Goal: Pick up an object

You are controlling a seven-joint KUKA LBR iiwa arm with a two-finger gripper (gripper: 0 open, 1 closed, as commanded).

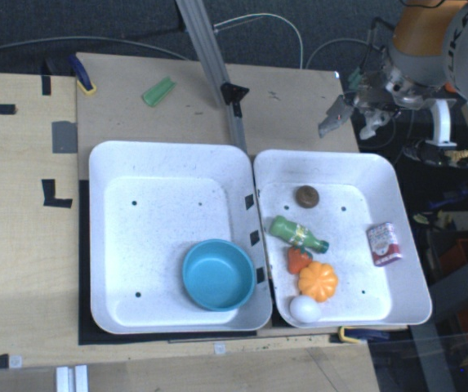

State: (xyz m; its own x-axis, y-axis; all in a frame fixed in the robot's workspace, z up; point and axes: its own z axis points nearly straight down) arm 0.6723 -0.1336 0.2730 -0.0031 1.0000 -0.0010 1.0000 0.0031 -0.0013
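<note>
Approach step: hand [349, 119] hangs over the desk [299, 109] at 12 o'clock of the right bin [409, 243], fingers apart, nothing between them. Candidates sit in that bin (green bottle [297, 234], pumpkin [318, 280], red can [384, 244]). Next: move toward 6, centre over 1 item, descend.

2 white bins [103, 219], 1 blue bowl [218, 274], 6 small objs in rt bin [397, 243]
</note>
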